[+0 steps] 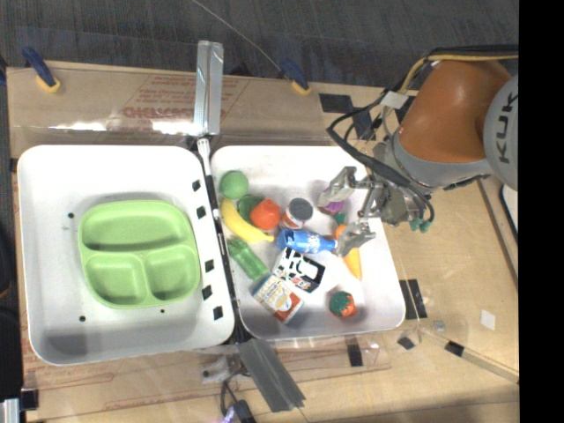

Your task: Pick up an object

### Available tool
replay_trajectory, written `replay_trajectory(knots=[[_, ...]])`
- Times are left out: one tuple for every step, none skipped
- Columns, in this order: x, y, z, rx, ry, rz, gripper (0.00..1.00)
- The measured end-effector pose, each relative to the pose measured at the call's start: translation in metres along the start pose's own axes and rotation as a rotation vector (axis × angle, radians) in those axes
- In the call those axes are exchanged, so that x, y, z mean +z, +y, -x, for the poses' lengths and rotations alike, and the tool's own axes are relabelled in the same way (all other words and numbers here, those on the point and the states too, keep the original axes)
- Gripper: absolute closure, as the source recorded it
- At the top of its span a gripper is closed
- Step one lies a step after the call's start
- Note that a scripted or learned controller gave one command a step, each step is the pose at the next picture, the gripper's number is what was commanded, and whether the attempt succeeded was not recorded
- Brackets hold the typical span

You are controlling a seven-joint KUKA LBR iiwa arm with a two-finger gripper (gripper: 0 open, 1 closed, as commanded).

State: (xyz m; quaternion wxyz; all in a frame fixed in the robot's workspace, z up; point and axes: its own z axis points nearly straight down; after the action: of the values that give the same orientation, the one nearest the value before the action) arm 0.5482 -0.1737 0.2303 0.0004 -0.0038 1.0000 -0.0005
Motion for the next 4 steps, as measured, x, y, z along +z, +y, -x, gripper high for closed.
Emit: replay_trajectory(knots=[[0.116,-0.034,-0.009,0.102,-0.021,-0.003,0.00],[0.121,-0.031,0.003,-0.059,-0.018,-0.005,0.00],[0.120,-0.004,0.003,-0.199,-0.030,-0.019,0.00],[0.131,-0.036,0.021,-0.344,-0.008,-0.003,0.00]])
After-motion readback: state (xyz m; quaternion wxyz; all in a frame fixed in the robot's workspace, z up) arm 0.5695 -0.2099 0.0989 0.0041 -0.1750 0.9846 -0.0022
